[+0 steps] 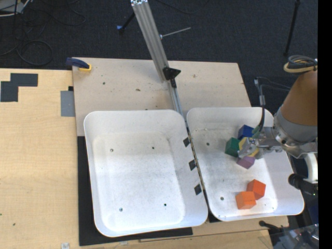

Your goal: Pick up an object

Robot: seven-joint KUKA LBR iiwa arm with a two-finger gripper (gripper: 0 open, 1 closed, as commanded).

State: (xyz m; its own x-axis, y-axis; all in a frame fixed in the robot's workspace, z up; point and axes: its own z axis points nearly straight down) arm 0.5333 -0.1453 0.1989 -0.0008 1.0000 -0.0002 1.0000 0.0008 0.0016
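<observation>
The right bin holds a cluster of small blocks: a green one, a blue one, a yellowish one and a purple one. Two orange blocks lie nearer the bin's front. My gripper reaches in from the right and sits low among the cluster, just right of the green block and above the purple one. The blocks crowd its tip, so what lies between its fingers is hidden.
The left bin stands beside the right one, with black clips along the shared rim. A slanted aluminium bar rises behind the bins. The arm's orange-brown body overhangs the right bin's right edge.
</observation>
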